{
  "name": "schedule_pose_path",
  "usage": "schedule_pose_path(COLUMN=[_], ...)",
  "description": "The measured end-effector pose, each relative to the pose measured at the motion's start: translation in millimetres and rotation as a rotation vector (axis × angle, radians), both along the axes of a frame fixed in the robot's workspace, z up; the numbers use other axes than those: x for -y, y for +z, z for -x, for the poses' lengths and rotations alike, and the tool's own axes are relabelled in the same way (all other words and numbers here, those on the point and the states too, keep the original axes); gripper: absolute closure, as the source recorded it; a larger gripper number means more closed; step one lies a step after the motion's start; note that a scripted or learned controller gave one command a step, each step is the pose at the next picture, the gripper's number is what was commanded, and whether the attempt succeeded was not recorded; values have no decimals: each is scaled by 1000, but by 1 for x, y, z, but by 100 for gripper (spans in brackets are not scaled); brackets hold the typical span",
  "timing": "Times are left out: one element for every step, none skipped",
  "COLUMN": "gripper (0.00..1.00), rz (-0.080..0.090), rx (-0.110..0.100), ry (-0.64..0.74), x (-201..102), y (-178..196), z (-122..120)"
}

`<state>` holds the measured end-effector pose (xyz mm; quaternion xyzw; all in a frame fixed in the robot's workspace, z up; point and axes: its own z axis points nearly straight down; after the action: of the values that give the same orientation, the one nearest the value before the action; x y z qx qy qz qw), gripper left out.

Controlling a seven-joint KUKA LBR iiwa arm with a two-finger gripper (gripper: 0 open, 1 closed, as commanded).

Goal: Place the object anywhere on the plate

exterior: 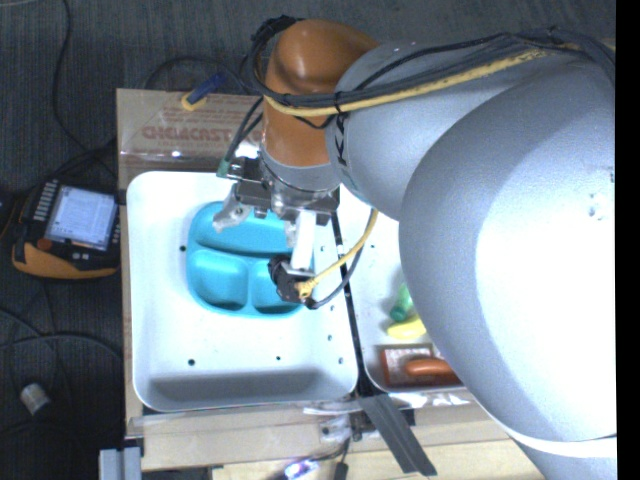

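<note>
Looking down on the left bin (pixel 160 368), white and shallow, with a blue divided plate (pixel 225 273) lying flat in its far half. Finding the gripper (pixel 270 223) low over the plate's right side, above the far compartment and the ridge between compartments, hung from the grey arm (pixel 500 218) below its orange band (pixel 310 63). Cannot tell whether open or closed, nor whether carrying anything. Seeing loose objects in the right bin (pixel 385 293), all well apart from the plate: a green piece (pixel 402 300) touching a yellow piece (pixel 408 326), and, nearer the camera, an orange-red sausage-like item (pixel 428 368) on a brown slab (pixel 398 353). Noting a printed cardboard box (pixel 180 128) behind the left bin, and a teach pendant (pixel 75 223) with a lit screen on the dark carpet (pixel 60 68) to the left.
</note>
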<state>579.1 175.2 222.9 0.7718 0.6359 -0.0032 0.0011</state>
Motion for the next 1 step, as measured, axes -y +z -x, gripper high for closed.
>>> schedule_pose_path(gripper=[100], rz=[2], rx=[-5], ry=[0], x=[1], y=[8], z=[0])
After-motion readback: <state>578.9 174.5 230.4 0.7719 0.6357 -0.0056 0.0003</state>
